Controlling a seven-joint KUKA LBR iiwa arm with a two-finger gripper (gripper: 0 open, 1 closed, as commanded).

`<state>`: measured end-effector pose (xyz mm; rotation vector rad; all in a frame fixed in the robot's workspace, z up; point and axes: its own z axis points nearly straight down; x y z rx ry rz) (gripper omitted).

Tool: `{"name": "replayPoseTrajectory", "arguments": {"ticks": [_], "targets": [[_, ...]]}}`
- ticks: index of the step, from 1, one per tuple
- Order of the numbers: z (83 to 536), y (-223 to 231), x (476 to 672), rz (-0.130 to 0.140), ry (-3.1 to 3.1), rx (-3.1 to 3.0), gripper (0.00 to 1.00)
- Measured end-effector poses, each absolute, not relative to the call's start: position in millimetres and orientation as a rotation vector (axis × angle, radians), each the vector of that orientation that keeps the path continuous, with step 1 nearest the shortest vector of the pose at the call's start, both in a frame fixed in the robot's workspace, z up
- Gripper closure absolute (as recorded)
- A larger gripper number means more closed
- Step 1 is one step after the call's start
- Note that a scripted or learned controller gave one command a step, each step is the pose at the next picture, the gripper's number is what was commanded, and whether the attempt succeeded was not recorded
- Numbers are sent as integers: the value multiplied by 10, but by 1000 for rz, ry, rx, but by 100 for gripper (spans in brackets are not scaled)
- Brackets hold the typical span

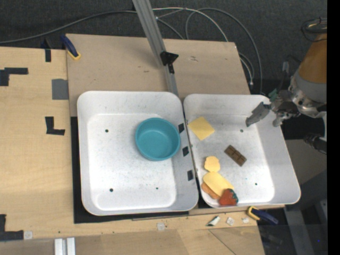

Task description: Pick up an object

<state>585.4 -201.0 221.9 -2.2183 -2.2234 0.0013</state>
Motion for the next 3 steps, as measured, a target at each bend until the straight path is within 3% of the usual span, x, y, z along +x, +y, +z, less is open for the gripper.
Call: {"name": "replayPoseTrajectory", "arguments": {"ticks": [1, 3], "targets": [[2219, -2011, 5853, 2, -2223, -2218, 0], [1120, -2084, 5915, 7, -2219, -2217, 0]]}}
